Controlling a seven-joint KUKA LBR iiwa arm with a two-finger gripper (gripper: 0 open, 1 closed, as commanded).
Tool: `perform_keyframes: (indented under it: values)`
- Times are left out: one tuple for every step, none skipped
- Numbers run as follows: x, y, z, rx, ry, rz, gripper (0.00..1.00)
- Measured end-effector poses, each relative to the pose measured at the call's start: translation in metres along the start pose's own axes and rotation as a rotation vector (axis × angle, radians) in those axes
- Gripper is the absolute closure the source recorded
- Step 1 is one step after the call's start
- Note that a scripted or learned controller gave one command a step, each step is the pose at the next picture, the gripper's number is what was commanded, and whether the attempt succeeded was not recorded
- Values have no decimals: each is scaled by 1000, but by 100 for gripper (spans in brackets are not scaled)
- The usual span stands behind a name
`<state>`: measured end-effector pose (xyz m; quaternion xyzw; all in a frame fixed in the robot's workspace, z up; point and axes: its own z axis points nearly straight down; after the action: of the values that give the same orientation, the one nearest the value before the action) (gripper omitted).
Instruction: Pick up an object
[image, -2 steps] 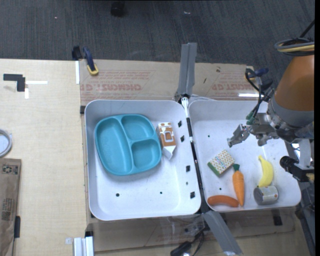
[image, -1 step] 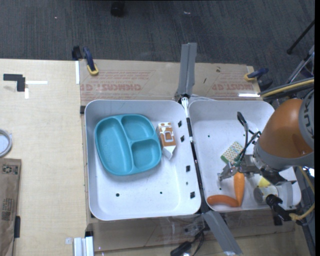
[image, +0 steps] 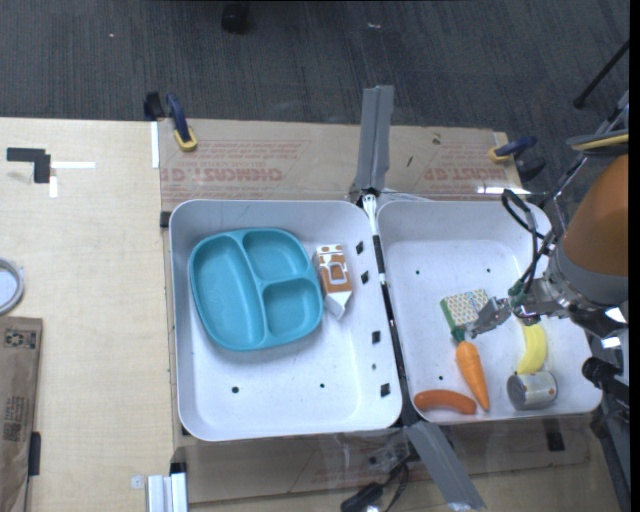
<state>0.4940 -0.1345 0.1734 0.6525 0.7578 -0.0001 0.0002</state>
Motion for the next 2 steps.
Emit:
perform_keyframes:
  values:
    - [21, -14, 82, 2, 2, -204, 0]
    - [20, -14, 74, 1, 1, -199, 100]
